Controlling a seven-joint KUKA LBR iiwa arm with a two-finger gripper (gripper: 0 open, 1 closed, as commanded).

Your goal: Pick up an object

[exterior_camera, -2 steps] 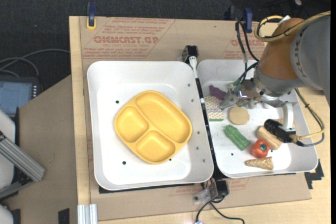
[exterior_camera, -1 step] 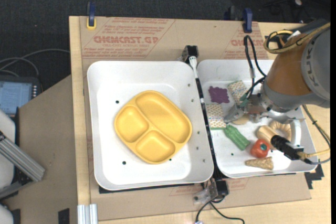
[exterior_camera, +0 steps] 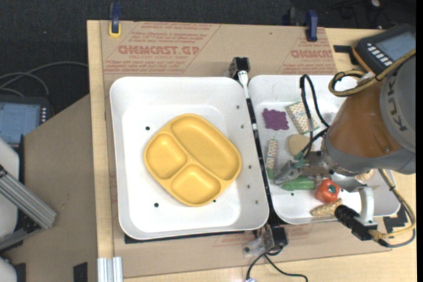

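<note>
My gripper (exterior_camera: 289, 172) is low in the right bin (exterior_camera: 277, 86), near its left side, with the grey and orange arm above it. Just below it lies a green stick-like thing (exterior_camera: 299, 185). A pale striped bar (exterior_camera: 272, 150) lies to its upper left and a beige round piece (exterior_camera: 298, 142) just behind it. An orange-red ball-like thing (exterior_camera: 327, 191) and a tan crumbly piece (exterior_camera: 322, 211) sit to its lower right. Further back are a purple piece (exterior_camera: 275, 119) and a speckled block (exterior_camera: 299, 116). The arm hides much of the bin's right half.
The left bin (exterior_camera: 125, 142) holds a yellow three-part plate (exterior_camera: 192, 158). A black ridge (exterior_camera: 252, 122) runs between the two bins. A device with a screen (exterior_camera: 386, 49) lies on the bench at the back right.
</note>
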